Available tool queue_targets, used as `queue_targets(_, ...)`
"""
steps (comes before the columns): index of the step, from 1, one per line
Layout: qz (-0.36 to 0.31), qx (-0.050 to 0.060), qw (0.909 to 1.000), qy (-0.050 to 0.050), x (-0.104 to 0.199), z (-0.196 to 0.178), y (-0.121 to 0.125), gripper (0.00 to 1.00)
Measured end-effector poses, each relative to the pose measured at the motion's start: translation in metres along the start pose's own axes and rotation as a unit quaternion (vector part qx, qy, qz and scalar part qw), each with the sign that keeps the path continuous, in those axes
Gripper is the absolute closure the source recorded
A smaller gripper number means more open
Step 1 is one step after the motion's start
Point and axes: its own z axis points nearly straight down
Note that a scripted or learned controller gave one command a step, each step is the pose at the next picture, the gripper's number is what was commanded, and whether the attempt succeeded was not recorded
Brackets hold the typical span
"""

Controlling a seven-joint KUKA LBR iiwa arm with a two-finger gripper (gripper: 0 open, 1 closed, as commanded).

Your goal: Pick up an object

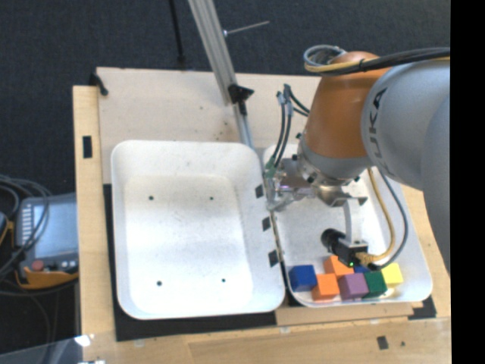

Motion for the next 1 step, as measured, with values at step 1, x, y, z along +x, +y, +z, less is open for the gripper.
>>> queue_targets(1, 0.000, 0.000, 1.0000, 0.000, 0.0504, 0.0130, -0.0147, 1.00)
